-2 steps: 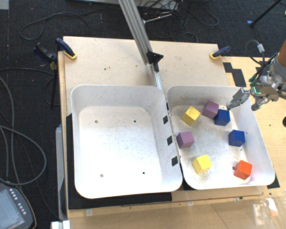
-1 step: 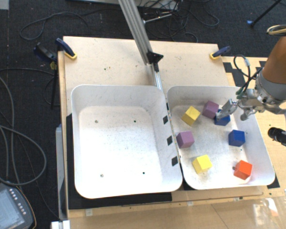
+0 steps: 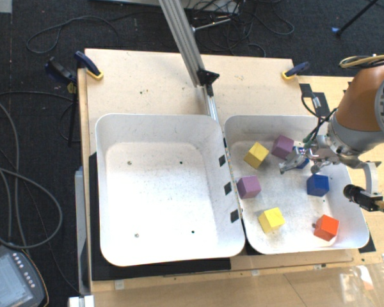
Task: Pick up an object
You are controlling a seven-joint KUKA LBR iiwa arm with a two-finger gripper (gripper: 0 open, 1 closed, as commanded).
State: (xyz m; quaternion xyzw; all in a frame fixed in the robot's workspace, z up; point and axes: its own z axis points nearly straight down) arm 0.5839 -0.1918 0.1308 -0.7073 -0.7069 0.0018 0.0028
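Dark carpet runs around a pale wooden bench (image 3: 179, 75), with black cables looping over the floor and a grey screen device (image 3: 9, 277) at the lower left corner. No label or writing can be read anywhere. Yellow-tipped clamps (image 3: 89, 66) grip the bench's far corners, and a slanted metal rail (image 3: 182, 31) comes down to the seam between the two white bins. The left bin (image 3: 115, 133) has only dark specks on its floor. The jaws (image 3: 297, 162) sit low in the right bin (image 3: 352, 235); whether they are parted or closed cannot be told. Just left of them lies a purple cube (image 3: 283, 146), and beyond it a yellow cube (image 3: 257, 154). A blue cube (image 3: 317, 185) lies just below the jaws. Farther down-left are a second purple cube (image 3: 248, 187) and a second yellow cube (image 3: 271, 219); an orange cube (image 3: 326, 227) rests well below.
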